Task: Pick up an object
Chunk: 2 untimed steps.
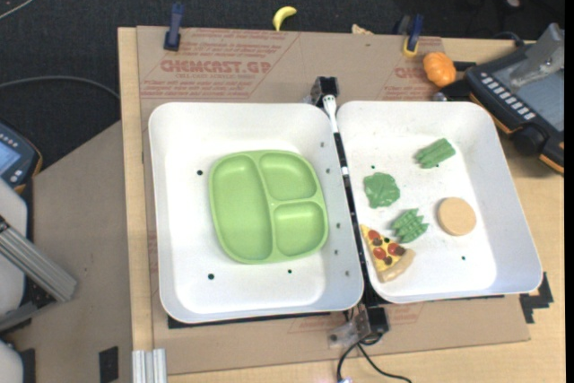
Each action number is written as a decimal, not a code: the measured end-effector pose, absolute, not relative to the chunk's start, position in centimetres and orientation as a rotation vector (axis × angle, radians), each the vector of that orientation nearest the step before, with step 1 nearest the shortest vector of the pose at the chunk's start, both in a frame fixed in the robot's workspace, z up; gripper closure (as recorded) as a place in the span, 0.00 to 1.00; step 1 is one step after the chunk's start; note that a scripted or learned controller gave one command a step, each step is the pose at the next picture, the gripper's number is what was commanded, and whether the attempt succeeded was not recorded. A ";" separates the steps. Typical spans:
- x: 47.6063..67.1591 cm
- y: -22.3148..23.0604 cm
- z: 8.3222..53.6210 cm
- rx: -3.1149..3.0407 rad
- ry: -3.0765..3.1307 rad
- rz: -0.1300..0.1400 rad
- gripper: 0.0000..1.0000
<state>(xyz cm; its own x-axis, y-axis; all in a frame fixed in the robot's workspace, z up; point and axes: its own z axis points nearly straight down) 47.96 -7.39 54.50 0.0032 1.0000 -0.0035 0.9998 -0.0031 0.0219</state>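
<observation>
On the desk a cardboard sheet (224, 67) is laid under two white bins. At the sheet's far edge a blue clamp (173, 24) is seen twd the left corner, and a small yellow object (284, 16) just beyond the edge near the middle.

The left bin (170, 193) is occupied by a green 3-compartment plate (267, 206), set approx. at the bin's centre, flat, nothing in its compartments. A black clip (325, 89) is found at the far end of the seam btw. the bins.

In the right bin (502, 193) the objects for picking are spread out:
- pizza-slice toy (387, 252), at the near-left corner, beside the left wall.
- dark green leafy piece (380, 189), near the left wall, mid-way back.
- second green piece (409, 224), just beside the pizza slice, on its far-right side.
- third green piece (435, 152), twd the far edge, apart from the rest.
- tan round disc (456, 216), centre-right, near the second green piece, not touching.

A second blue clamp (413, 31) and an orange object (439, 68) are seen by the sheet's far-right corner.

State of the hand: cannot be told.
</observation>
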 end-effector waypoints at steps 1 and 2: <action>47.9 0.7 52.6 2.215 2.232 -0.001 0.00; 48.0 2.3 53.5 2.218 2.221 0.004 0.00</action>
